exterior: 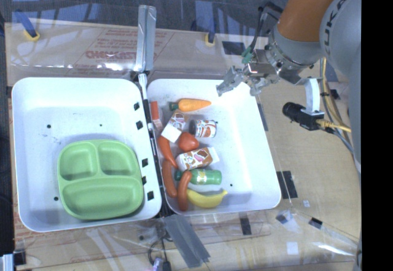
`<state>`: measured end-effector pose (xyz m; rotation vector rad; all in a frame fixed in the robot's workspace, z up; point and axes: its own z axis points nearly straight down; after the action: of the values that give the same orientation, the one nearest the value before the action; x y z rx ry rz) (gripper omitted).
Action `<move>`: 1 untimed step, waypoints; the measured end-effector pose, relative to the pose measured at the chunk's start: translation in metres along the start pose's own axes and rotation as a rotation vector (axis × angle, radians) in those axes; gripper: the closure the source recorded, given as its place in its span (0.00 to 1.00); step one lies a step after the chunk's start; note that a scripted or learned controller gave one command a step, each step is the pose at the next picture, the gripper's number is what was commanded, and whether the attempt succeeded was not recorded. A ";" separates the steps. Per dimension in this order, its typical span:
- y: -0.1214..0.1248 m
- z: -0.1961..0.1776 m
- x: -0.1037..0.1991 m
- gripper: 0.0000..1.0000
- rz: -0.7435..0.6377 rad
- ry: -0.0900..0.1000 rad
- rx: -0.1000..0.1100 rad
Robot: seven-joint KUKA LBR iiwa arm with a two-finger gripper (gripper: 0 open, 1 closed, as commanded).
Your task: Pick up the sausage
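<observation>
The hand point(235, 82) hung open and held nothing above the top edge of the right bin point(261, 159), well apart from the sausage point(167, 152) below.

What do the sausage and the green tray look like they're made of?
Sausage: probably moulded plastic toy food, going by its smooth, uniform orange-red skin with a slight sheen. Green tray: likely matte hard plastic, with an even pale-green colour, rounded moulded dividers and no glare. Neither can be confirmed by look alone.
</observation>
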<state>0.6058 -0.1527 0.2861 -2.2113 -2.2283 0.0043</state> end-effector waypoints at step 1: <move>-0.106 0.136 0.033 0.00 -0.090 0.002 0.002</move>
<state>0.4993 -0.1207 0.1503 -2.1069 -2.3239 0.0046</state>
